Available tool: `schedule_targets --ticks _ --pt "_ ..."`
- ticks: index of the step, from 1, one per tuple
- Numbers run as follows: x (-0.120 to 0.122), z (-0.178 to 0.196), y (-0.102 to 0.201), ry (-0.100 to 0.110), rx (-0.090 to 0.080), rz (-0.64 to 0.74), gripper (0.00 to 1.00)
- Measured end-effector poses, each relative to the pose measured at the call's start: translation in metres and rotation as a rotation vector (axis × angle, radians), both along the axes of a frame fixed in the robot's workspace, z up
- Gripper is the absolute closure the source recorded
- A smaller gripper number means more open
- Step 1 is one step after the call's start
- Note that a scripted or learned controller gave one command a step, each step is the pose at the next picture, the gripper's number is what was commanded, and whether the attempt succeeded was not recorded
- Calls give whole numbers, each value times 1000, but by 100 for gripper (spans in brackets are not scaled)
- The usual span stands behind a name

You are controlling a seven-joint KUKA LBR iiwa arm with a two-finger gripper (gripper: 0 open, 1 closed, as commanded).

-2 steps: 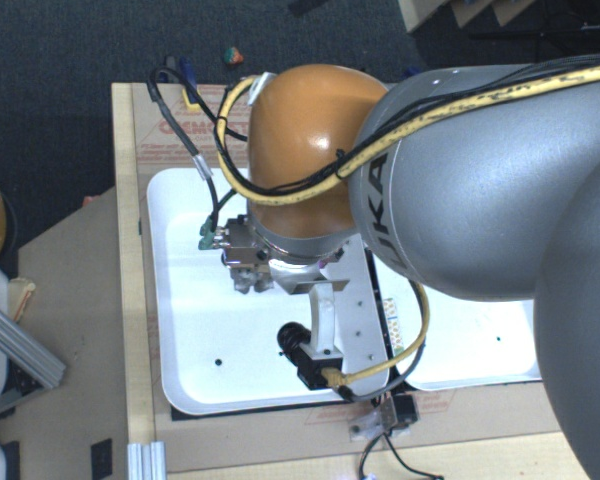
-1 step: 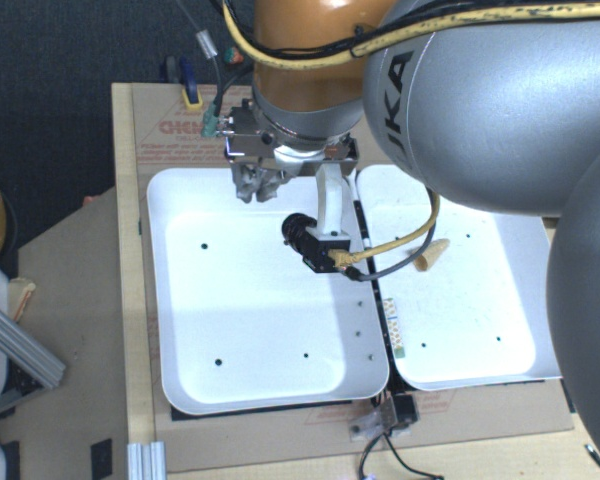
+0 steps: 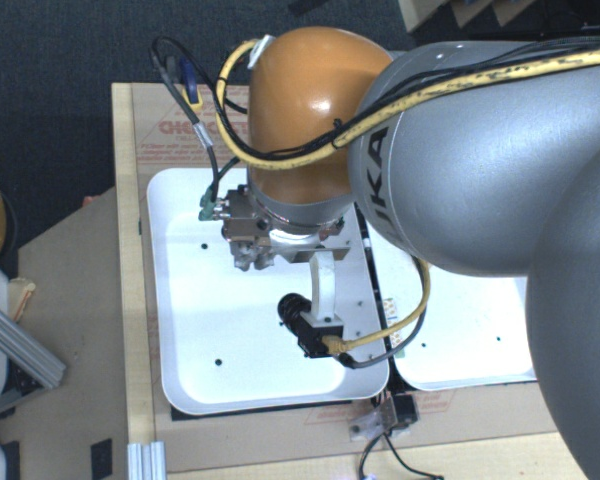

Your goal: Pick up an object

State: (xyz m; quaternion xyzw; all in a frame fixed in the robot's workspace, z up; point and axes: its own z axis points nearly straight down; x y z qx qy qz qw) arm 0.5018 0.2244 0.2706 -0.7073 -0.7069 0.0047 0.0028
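Observation:
The grey arm with its orange band (image 3: 310, 98) hangs low over the left white bin (image 3: 185, 308). The gripper (image 3: 265, 243) sits under the wrist, over the bin's upper middle, seen from above and mostly covered by the wrist housing. A white bracket (image 3: 323, 286) and a black fitting with a yellow cable (image 3: 305, 328) hang off the wrist over the bin floor. I see no loose object on the bare part of the bin floor; the arm hides the part beneath it.
The right white bin (image 3: 480, 353) lies mostly under the arm's bulk. Both bins rest on a wooden bench (image 3: 130, 268). Black and yellow cables (image 3: 195, 98) loop around the wrist. A small black connector (image 3: 400, 408) lies at the front edge between the bins.

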Motion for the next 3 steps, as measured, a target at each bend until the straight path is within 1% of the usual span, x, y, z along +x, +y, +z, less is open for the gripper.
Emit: schedule_targets --ticks 1,2,3 --pt "-25 -47 0 -1 0 -1 100" --pt "-7 213 0 -29 12 2 100" --pt "-25 79 0 3 -3 -1 100"
